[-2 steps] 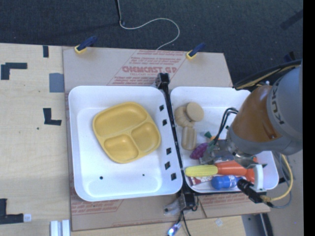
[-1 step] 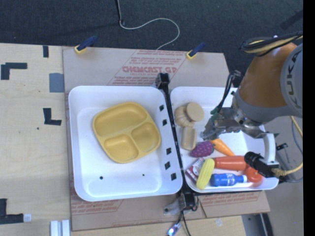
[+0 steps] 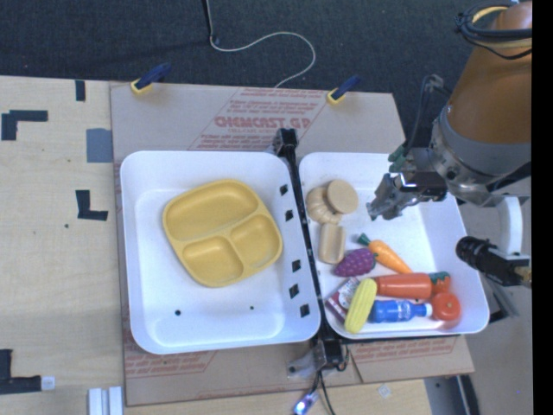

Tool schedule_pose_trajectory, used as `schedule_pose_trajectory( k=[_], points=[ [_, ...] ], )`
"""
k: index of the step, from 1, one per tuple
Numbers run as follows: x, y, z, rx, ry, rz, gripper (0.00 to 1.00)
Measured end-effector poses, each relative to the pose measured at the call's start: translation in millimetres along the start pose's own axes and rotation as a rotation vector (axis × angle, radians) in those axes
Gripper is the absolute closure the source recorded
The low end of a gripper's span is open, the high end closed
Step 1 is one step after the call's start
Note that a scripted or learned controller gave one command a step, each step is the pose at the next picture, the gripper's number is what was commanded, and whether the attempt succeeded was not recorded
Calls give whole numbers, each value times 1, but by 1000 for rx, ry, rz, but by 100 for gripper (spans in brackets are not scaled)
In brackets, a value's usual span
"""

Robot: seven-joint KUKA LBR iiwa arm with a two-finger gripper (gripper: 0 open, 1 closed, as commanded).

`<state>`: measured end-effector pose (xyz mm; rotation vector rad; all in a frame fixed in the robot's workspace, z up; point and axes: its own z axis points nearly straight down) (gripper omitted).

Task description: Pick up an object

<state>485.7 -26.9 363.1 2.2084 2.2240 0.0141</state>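
The right bin [image 3: 432,232] holds toy food: tan cookies [image 3: 331,200], a beige bread piece [image 3: 332,242], purple grapes [image 3: 355,262], a carrot [image 3: 386,254], a red sausage [image 3: 404,285], a corn cob [image 3: 360,305], a blue and white tube [image 3: 399,312] and a tomato [image 3: 445,307]. My gripper [image 3: 384,206] hangs over the upper middle of this bin, right of the cookies and above the carrot. Nothing shows between its dark fingertips.
The left bin [image 3: 143,232] holds a yellow divided plate [image 3: 222,231]. A black divider [image 3: 298,232] runs between the bins. Both sit on cardboard [image 3: 259,119] clamped at the back. A white cable [image 3: 259,41] loops behind. The arm's body [image 3: 488,102] fills the right side.
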Motion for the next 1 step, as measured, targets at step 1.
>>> schedule_pose_trajectory(
  k=[1],
  points=[
    [58, -1, -45, 8, 0, -2, 100]
  ],
)
